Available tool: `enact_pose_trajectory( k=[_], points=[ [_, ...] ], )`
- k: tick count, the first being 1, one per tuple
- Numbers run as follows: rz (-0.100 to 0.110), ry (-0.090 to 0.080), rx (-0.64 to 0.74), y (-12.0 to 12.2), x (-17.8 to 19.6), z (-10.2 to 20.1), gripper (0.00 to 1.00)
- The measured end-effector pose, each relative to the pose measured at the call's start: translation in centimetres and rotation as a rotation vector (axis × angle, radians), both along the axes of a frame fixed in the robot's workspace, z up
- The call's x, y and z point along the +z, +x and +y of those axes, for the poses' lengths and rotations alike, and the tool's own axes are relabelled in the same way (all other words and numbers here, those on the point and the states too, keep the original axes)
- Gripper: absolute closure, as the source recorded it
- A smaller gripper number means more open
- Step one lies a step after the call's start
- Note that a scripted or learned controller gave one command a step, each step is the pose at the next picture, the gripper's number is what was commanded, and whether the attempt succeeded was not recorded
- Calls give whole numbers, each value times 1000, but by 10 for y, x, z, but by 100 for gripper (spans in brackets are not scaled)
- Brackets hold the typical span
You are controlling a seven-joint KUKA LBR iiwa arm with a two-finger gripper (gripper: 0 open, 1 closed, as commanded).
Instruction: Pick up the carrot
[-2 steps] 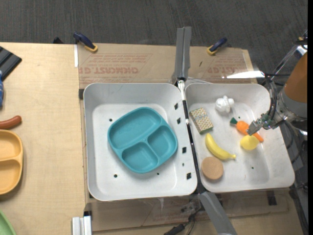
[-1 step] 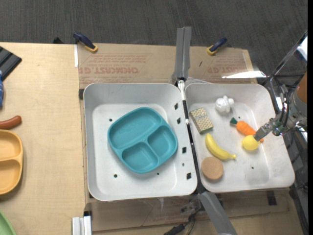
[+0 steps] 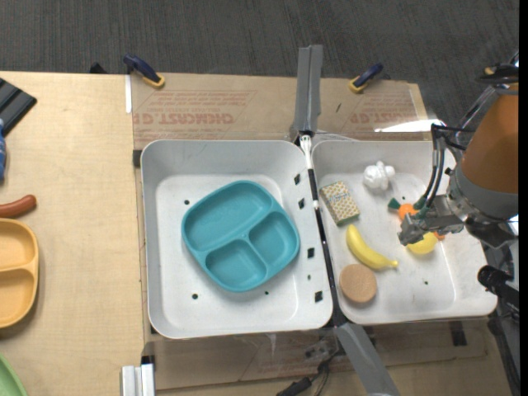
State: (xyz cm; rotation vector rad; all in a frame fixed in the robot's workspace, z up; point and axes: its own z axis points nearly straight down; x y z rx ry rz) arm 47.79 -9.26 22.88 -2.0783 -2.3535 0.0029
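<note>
Gripper (image 3: 415,231) sits low over the stubby orange carrot (image 3: 406,211) in the glossy right bin (image 3: 462,299); can't tell its grip.

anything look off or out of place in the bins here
Nothing stands out. The teal plate lies flat in the left bin; the banana, carrot and small box lie loose in the right bin, with the claw beside the carrot.

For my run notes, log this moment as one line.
task: pick up carrot | end effector: low in right bin, beside carrot | grasp: unconfirmed | banana, teal plate: untouched
</note>
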Motion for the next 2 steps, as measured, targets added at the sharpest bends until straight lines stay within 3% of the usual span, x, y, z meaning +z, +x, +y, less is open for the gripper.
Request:
enact_pose_trajectory(
  k=[1,2],
  points=[
    [1,0,-5,0,-38,48,100],
    [-1,-2,-280,49,-8,-20,100]
  ],
)
